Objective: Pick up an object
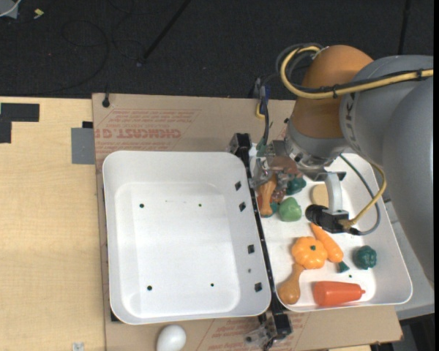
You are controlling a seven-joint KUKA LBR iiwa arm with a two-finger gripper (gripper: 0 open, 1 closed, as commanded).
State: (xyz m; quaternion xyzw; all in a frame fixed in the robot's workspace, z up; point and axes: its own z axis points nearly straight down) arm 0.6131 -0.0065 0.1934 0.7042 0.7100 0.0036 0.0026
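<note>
Arm's down in the right bin (395,284), gripper (267,172) at its far left corner over a brown piece (265,196); can't tell how the jaws stand. Green lump (290,210) just beside.

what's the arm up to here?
The arm's gripper is down at the upper left corner of the right bin, among toy food next to a green piece. I can't tell whether it has hold of anything. A small pumpkin, carrot and red piece lie loose in that bin. The left bin sits alongside.
</note>
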